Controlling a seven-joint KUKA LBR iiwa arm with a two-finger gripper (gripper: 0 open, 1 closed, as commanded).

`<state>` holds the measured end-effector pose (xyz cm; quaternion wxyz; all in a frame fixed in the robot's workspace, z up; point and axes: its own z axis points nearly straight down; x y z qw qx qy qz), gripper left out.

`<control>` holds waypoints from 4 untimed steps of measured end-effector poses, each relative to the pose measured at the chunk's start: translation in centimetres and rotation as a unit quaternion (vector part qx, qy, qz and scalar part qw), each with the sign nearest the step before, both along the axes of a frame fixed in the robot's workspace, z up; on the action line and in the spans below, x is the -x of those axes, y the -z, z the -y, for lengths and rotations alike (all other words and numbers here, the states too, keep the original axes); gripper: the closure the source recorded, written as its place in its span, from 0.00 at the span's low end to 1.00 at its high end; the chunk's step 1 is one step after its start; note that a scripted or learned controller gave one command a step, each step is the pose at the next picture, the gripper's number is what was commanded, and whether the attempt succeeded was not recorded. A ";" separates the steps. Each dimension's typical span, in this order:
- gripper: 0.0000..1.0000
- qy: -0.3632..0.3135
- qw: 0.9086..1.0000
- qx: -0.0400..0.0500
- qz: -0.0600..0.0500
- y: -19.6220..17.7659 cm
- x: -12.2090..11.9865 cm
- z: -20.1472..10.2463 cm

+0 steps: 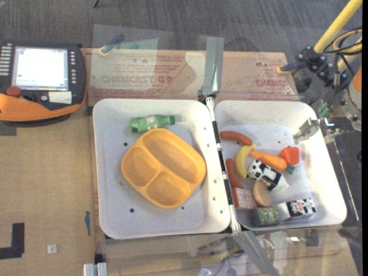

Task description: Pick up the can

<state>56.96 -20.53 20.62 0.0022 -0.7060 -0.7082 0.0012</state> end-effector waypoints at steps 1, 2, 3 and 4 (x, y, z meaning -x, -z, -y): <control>0.00 -0.087 0.996 -0.005 0.003 10.8 2.8 0.9; 1.00 -0.086 0.996 -0.003 0.002 10.2 2.8 1.2; 0.00 -0.087 0.996 -0.005 0.001 10.2 2.8 0.9; 0.00 -0.082 0.997 0.001 0.001 2.6 2.4 1.9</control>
